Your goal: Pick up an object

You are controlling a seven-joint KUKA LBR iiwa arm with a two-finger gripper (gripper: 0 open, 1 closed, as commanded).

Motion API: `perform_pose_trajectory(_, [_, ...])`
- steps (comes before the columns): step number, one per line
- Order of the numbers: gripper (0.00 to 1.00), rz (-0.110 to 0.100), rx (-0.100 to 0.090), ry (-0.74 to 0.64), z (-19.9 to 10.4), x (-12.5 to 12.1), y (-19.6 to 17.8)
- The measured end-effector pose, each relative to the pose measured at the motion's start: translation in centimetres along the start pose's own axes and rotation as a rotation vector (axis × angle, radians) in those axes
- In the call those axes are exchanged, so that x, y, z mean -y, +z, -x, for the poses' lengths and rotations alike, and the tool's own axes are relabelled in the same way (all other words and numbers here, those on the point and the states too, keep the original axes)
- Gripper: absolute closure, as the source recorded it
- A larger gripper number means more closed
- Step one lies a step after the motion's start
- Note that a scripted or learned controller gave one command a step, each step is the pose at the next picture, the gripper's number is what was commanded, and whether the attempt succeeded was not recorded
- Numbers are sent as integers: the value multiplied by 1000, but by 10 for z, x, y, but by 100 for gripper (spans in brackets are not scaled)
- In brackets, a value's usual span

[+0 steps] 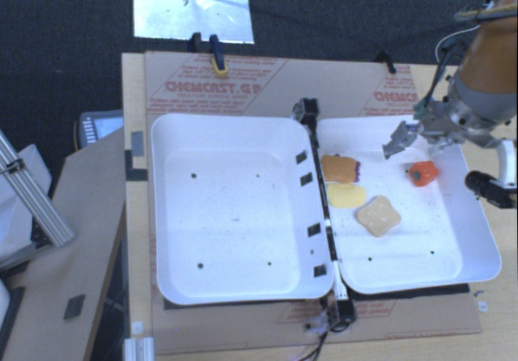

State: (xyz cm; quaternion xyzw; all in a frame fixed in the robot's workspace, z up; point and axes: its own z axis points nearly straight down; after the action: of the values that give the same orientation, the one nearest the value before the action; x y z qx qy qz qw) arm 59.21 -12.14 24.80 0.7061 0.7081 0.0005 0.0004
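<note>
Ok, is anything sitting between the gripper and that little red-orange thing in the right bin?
Nothing visible does. The gripper hangs over the right bin, just up-left of the red-orange object, with bare white floor between. The other pieces lie further left.

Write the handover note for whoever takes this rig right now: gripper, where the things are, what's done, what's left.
Gripper: above the upper part of the right bin, with nothing between its fingers.
Things, all in the right bin: an orange-brown piece by the divider; a yellow piece just below it; a tan piece lower, toward the middle; a small red-orange piece nearest the gripper.
The left bin sits beside it.
Done: the arm is over the right bin.
Left: the whole pick; nothing is lifted yet. The red-orange piece looks like the closest candidate.
</note>
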Motion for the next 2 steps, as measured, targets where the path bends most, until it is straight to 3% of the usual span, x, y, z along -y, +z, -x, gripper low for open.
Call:
perform_pose_trajectory(1, [100, 4, 0, -2, 0, -1, -11])
perform_pose_trajectory(2, [100, 9, -3, -11, -90, -8, -79])
